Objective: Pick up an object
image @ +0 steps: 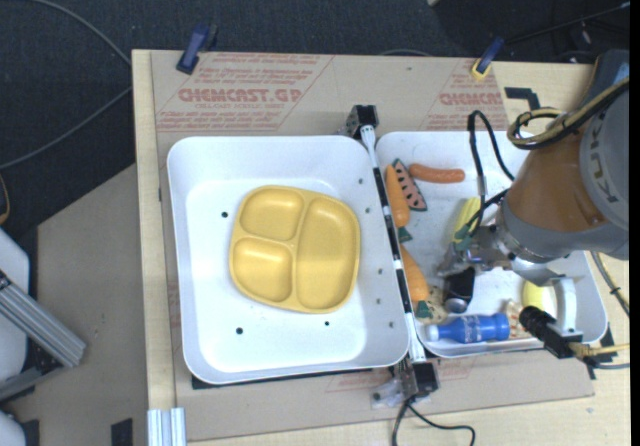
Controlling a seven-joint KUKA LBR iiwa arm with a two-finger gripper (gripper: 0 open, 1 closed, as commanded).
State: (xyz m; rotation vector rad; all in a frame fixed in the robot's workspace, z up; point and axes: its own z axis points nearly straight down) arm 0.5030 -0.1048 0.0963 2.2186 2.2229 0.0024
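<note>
My gripper [462, 269] hung low in the right bin [436, 146], over the clutter in its middle; I could not tell what, if anything, it had hold of. Around it lay the pickable things: one blue bottle [470, 329] along the near wall just below the gripper, one sausage [438, 174] near the far wall, two carrots against the left wall, one [398, 201] further back and one [415, 279] nearer, one dark wedge [408, 187] beside the far carrot, one yellow-green piece [467, 217] just behind the gripper, and one yellow item [535, 296] under my wrist. The left bin [200, 264] held one thing only, a yellow plate [295, 247] with three compartments, sitting near its middle. Two clamps [195, 47] gripped the board's far edge.
</note>
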